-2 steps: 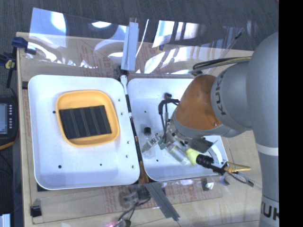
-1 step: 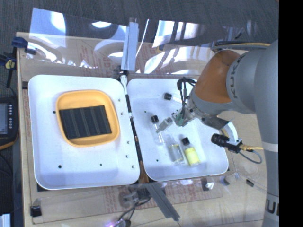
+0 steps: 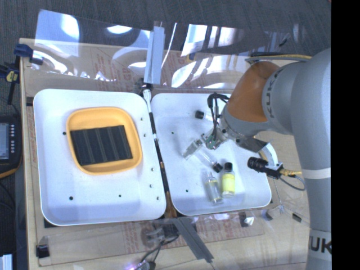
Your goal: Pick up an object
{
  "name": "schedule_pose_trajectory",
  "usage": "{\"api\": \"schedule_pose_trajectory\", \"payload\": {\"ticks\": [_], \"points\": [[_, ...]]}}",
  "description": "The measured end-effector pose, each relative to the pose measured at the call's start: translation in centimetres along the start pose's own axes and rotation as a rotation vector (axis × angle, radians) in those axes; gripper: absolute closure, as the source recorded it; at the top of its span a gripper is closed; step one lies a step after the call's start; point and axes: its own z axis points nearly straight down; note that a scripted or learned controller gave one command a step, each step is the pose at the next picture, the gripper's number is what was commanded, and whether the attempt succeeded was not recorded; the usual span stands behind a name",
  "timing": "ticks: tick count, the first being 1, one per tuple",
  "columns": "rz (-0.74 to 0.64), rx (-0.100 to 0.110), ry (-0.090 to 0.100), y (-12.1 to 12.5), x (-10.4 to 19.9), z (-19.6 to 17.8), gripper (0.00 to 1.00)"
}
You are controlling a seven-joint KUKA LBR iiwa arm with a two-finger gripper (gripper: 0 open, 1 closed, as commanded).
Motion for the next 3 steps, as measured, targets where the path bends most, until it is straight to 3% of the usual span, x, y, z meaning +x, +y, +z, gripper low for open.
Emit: {"api": "schedule_pose_trajectory", "payload": {"ticks": [1, 2, 3], "points": [[0.010, 0.001, 0.002, -9.9, 2.9, 0.1, 0.00], [-0.076, -0.001, 0.000, -3.4, -0.5, 0.0, 0.00], [-0.108, -0.002, -0.001, 6.5, -1.6, -0.1, 0.00]]}}
